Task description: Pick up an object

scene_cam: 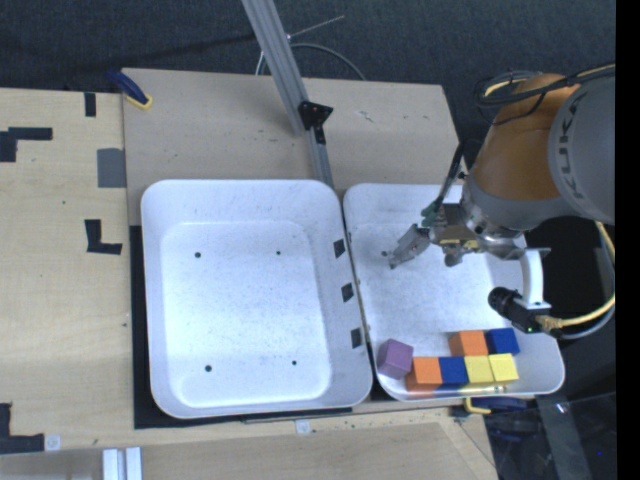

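Coloured blocks [470, 360] are clustered at the near edge of the right bin [400, 208]. Gripper [425, 251] is seen above bin centre, fingers spread, nothing held.

Left bin [160, 268] floor open; blocks [470, 358] crowd right bin [400, 208] near edge, apparently touching.
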Robot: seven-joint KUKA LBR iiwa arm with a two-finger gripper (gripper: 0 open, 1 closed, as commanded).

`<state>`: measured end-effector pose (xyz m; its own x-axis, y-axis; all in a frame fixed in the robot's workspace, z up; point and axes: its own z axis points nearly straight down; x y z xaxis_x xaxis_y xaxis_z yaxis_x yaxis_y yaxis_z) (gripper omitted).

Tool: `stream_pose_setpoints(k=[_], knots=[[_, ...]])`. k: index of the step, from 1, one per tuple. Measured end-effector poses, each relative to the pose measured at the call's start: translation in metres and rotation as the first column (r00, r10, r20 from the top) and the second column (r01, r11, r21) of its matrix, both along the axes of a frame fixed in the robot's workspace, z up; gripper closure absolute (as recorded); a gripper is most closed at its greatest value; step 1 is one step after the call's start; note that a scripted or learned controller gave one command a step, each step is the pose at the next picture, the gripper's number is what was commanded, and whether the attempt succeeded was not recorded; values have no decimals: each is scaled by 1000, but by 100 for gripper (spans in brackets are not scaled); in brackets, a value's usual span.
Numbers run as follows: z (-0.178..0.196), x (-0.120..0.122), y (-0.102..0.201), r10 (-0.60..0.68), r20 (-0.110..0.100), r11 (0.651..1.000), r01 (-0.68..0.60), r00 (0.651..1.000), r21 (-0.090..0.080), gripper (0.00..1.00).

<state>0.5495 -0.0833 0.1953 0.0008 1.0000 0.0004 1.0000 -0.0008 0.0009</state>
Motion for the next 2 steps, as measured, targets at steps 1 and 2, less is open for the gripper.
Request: stream_pose_setpoints(k=[1, 2], knots=[[-4, -6, 54, 7, -4, 1000, -7, 1000, 2, 0], [-3, 82, -6, 0, 3, 1000, 0, 1000, -3, 0]])
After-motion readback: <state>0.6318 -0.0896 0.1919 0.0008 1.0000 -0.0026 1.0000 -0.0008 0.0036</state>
